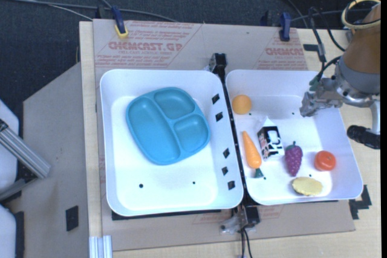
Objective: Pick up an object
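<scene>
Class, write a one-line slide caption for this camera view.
Gripper hovers over the right bin of toy food; a blue plate fills the left bin.

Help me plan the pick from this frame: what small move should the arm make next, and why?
Probably move the gripper toward the tomato and descend. The gripper sits over the right bin's bare far part with nothing between its fingers, while the tomato lies nearest and apart from the grapes.
</scene>
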You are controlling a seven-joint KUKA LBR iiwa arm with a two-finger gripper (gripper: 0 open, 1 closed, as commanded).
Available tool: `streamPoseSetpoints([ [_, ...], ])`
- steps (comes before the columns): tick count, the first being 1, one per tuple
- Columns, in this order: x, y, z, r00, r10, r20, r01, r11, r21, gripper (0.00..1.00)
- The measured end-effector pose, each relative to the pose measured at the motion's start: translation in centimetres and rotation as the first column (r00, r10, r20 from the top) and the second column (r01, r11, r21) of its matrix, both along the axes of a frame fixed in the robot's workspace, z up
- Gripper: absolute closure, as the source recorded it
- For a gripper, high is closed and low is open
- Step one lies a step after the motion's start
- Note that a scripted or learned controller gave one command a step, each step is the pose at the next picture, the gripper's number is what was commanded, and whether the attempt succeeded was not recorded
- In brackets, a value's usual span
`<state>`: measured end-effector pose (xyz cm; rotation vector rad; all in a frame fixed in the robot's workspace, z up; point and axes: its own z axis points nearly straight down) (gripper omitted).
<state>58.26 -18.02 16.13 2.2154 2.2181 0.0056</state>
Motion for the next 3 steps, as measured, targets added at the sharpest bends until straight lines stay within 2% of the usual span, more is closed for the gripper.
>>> streamPoseSetpoints([
  [1, 0.2, 0.0, 5.4, 1.000, 0.000, 0.000, 0.000, 1.000, 0.000, 1.00],
  [3, -0.1, 10.7, 7.7, 1.000, 0.005, -0.008, -0.005, 1.000, 0.005, 1.00],
])
